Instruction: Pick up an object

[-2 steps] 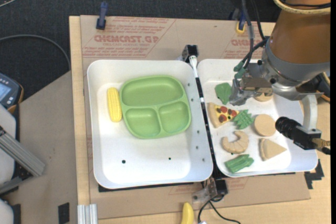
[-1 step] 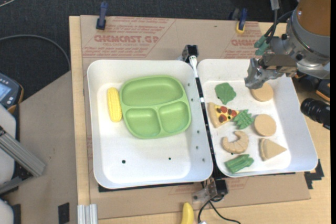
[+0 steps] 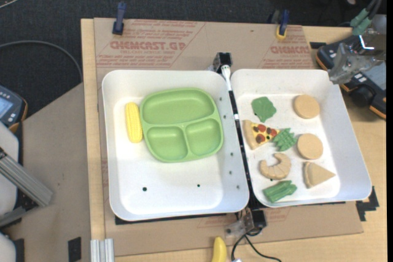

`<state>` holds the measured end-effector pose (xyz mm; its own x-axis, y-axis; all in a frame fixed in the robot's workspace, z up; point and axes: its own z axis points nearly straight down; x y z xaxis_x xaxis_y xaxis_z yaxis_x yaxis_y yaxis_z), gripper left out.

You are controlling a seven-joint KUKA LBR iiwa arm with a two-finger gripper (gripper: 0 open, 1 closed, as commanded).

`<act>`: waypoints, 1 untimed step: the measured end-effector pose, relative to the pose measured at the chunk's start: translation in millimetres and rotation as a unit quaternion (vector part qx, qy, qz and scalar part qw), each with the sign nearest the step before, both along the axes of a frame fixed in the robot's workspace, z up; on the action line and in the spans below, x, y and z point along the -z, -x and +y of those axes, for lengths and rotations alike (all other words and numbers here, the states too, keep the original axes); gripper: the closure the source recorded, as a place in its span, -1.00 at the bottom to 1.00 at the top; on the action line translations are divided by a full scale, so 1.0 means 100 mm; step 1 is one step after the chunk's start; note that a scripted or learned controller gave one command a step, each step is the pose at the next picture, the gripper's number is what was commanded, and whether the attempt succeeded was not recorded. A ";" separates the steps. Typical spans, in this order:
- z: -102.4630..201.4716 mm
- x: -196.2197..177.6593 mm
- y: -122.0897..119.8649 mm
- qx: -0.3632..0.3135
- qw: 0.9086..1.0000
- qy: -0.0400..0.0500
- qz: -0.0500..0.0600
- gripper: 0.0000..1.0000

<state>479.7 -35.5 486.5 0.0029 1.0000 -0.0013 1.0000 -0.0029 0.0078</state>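
Note:
The right bin (image 3: 344, 113) holds several toy foods: a green leaf (image 3: 264, 108), a round tan biscuit (image 3: 306, 107), a pizza slice (image 3: 260, 133), a green sprig (image 3: 284, 140), a second round biscuit (image 3: 309, 146), a bitten tan ring (image 3: 275, 167), a tan wedge (image 3: 318, 175) and a green pod (image 3: 280, 191). In the left bin (image 3: 123, 181) a yellow corn cob (image 3: 132, 121) lies beside a green divided plate (image 3: 182, 124). My gripper (image 3: 345, 69) hangs grey and blurred over the right bin's far right corner, above and apart from every piece.
Brown cardboard (image 3: 184, 40) lies under both bins, clipped at the back by a blue clamp (image 3: 119, 16) and a second clamp (image 3: 282, 24). A black clip (image 3: 222, 61) joins the bins at the back. A yellow item (image 3: 219, 250) sits at the front edge.

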 end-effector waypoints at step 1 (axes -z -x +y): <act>-0.48 0.19 0.01 0.000 1.000 0.000 0.005 1.00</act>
<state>479.1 -83.6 467.6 0.0039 1.0000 -0.0006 1.0000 -0.0039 -0.0027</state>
